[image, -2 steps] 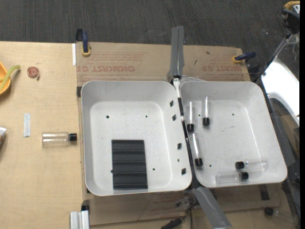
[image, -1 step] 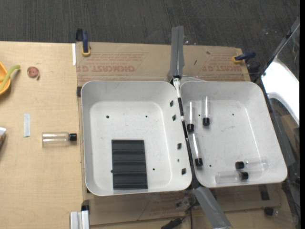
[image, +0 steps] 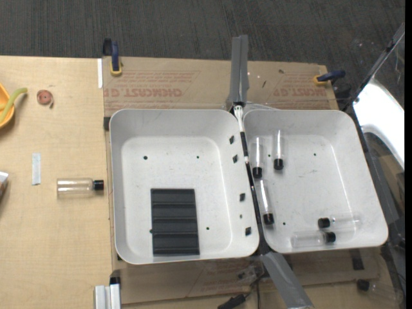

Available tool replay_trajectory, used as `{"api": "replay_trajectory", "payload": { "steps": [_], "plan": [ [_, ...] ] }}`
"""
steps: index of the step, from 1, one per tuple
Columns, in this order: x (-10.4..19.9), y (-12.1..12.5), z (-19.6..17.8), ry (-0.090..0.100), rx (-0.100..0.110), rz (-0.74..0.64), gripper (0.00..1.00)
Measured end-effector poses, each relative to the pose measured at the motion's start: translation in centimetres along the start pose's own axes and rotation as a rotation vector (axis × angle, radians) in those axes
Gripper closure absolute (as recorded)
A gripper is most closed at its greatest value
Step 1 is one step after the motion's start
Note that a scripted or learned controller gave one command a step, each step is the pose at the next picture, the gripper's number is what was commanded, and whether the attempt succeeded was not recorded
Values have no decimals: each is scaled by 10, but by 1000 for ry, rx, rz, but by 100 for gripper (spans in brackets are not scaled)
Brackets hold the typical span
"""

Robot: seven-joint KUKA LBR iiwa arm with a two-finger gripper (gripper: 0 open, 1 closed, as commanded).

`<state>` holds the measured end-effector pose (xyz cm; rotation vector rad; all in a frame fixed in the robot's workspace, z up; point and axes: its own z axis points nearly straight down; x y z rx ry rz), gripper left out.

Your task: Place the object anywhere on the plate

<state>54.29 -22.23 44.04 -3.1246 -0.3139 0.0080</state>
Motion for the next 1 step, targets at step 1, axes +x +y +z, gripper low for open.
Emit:
{"api": "replay_trajectory", "payload": {
  "steps": [1],
  "plan": [
    [55, -63, 0, 1, -1, 0, 0]
  ]
}}
